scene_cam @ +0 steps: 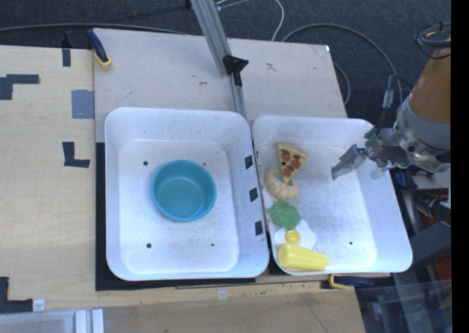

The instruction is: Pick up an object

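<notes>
The right bin [381, 251] holds several toy foods along its left wall. A pizza slice [291, 160] leans on a beige bread roll [281, 187]. Below them lie a green leafy piece [283, 214], a fried egg [296, 237] and a yellow wedge [301, 257]. A blue bowl [184, 190] sits upright in the left bin [124, 141]. My gripper [357, 169] hangs over the right bin's upper right part, open, with nothing between its fingers. It is well to the right of the pizza slice.
A slanted metal pole [212, 20] runs from the top of the view down to the seam between the bins. Cables [315, 31] lie on the dark floor behind the bench. A blue-and-yellow clamp [99, 49] sits at the board's far left corner.
</notes>
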Controlling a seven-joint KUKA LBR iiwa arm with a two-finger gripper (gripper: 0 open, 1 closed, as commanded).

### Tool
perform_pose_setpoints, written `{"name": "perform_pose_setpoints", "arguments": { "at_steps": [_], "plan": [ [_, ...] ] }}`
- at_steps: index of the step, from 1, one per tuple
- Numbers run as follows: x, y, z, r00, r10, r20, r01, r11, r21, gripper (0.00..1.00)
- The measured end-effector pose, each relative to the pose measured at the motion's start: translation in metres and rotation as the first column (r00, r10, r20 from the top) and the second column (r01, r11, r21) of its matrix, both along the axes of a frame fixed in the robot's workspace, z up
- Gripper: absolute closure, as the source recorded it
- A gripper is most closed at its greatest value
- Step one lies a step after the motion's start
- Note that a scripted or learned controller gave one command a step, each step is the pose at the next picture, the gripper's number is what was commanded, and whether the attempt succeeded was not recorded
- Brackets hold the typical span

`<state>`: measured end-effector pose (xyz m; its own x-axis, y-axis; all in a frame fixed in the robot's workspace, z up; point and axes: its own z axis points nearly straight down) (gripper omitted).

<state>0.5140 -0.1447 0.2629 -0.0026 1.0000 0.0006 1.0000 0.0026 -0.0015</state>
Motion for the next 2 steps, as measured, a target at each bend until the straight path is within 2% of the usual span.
{"name": "perform_pose_setpoints", "arguments": {
  "at_steps": [1,2],
  "plan": [
    [0.0,0.0,0.0,1.0,0.0,0.0,0.0,1.0,0.0,0.0],
    [-0.008,-0.002,-0.061,1.0,-0.002,-0.006,0.002,1.0,0.001,0.0]
  ]
}}
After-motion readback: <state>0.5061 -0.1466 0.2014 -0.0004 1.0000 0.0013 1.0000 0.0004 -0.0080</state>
